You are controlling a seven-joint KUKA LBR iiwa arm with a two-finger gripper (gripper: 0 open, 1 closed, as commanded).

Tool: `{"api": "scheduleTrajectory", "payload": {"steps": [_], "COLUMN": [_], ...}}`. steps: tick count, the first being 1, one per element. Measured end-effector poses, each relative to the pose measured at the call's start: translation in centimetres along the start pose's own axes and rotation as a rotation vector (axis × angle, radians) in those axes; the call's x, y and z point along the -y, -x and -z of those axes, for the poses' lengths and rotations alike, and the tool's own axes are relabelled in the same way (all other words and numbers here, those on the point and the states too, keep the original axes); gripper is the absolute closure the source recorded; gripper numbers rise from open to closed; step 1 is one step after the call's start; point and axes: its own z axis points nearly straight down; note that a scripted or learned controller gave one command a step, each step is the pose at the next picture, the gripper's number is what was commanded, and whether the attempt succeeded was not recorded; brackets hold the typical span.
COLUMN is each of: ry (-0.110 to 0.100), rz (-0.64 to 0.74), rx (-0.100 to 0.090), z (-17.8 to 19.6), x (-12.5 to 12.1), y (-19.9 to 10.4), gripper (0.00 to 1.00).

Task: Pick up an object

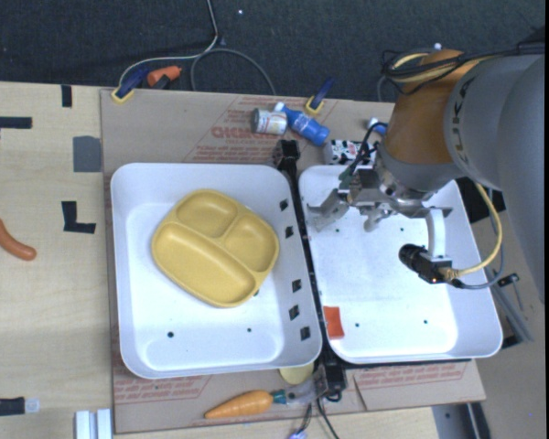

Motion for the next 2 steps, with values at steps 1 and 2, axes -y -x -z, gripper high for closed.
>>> {"api": "scheduleTrajectory", "payload": {"steps": [1, 2], "ry": [0.001, 0.001], "rz": [0.002, 0.002], "rx": [-0.001, -0.001], "z": [-0.01, -0.01], "x": [-0.1, -0.1], "y": [-0.17, -0.17], "gripper": [0.0, 0.0]}}
